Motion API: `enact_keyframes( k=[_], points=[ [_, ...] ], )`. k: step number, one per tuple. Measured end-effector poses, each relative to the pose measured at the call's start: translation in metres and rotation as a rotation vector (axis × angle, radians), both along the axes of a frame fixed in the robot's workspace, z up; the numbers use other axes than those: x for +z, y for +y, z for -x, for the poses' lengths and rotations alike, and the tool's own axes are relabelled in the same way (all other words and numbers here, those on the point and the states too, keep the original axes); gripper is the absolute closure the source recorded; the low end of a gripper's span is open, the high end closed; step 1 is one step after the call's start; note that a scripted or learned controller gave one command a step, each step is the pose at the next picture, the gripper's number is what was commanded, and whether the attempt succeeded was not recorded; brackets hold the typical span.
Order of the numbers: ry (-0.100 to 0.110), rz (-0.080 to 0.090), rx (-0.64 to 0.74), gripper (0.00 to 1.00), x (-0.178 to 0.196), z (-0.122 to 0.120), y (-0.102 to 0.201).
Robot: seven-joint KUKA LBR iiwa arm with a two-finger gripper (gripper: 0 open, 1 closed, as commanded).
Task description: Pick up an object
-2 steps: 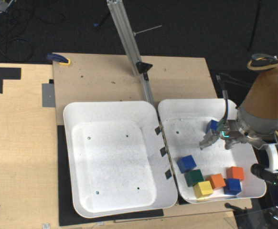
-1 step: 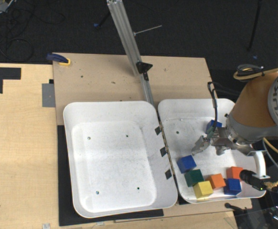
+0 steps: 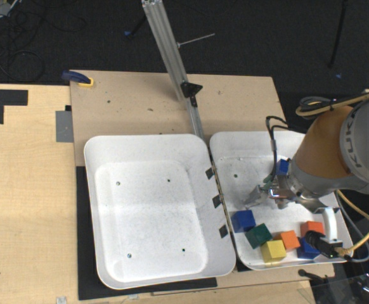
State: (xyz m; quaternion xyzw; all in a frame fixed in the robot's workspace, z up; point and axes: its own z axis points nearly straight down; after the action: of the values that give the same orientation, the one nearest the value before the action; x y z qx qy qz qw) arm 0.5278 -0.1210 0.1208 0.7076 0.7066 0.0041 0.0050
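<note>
Over the right shallow white bin point(image 3: 248, 151), grey two-finger gripper point(image 3: 274, 192) low above bare floor, finger spread impossible to tell from this blurred angle, with blue cube point(image 3: 243, 220), dark green cube point(image 3: 258, 235), yellow cube point(image 3: 274, 250) and orange cube point(image 3: 290, 239) clustered just below it.

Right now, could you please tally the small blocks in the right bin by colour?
Blue: 2, one beside the green block, one partly hidden by the arm near the bin's front corner
Green: 1
Yellow: 1
Orange: 2
Total: 6 in sight; the arm may hide others.
</note>
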Motion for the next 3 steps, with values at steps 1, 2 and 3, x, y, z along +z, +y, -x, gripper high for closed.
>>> enact_keyframes(
  k=[1,2,3],
  points=[
    [0.017,-0.003,-0.003,0.0,-0.029,0.0,0.0],
    [0.018,-0.005,-0.009,1.0,-0.019,0.0,-0.001],
    [0.01,-0.001,-0.003,1.0,0.041,-0.002,-0.009]
  ],
)
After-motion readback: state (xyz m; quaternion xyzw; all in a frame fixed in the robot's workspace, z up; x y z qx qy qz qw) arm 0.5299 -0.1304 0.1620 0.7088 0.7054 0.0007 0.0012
